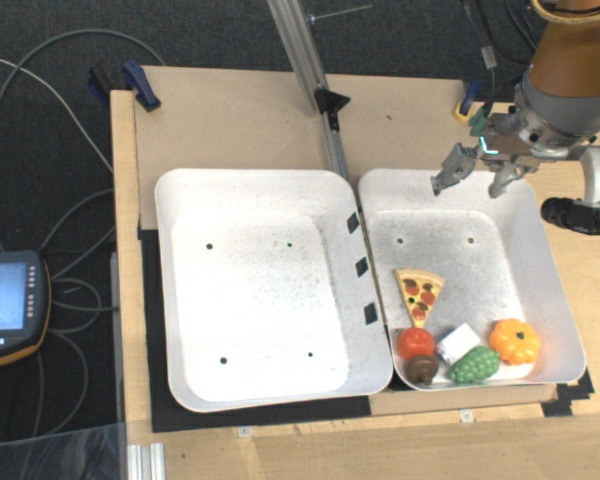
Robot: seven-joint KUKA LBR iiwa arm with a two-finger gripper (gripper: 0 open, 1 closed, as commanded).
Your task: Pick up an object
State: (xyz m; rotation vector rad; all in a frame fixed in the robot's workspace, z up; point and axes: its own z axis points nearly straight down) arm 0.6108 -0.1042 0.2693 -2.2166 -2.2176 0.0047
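1. We find the pickable objects clustered at the near end of the right-hand shallow white bin (540, 268): a triangular toy pizza slice with red toppings (418, 296), a round red tomato-like piece (415, 343), a dark brown rounded piece (422, 368), a small white block (458, 340), a knobbly green piece (474, 366) and an orange pumpkin-shaped toy (515, 341).
2. We see the pizza slice lying apart from the rest, nearer the bin's middle; the red and brown pieces touch, and the white block sits between the red piece and the pumpkin.
3. We note the two-finger gripper (477, 173) poised over the far rim of that bin, well apart from the toys, its two fingers spread with nothing between them.
4. We see the left-hand shallow white bin (250, 288) just beside, on the tan wooden bench (240, 118).
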